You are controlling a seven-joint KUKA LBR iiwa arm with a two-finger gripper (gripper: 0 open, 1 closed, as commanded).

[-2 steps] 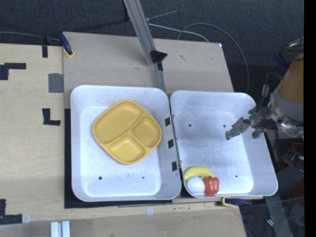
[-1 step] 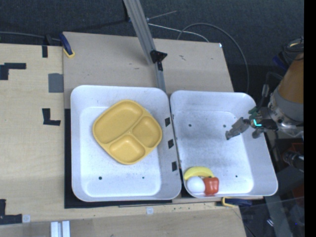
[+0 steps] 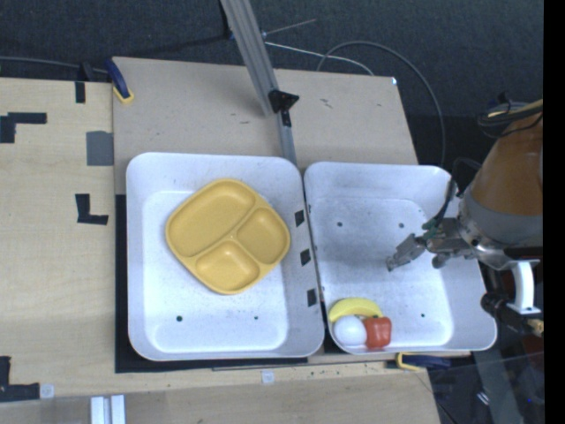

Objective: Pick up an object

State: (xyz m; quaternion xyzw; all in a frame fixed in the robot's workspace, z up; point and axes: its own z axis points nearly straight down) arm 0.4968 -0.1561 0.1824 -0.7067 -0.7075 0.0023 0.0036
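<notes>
- Two bins stood abutting; the right bin (image 3: pixel 388 184) served as reference.
- Gripper (image 3: pixel 399 259) hovered inside it; jaw state could not be determined.
- Yellow plate (image 3: pixel 228 235) lay left of it.

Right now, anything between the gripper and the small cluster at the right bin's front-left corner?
No. In the camera view, the stretch from the gripper to the yellow, white and red objects is bare floor of the right bin.

Single fixed overhead camera, slanted down, both bins (image 3: pixel 305 237) framed
</notes>
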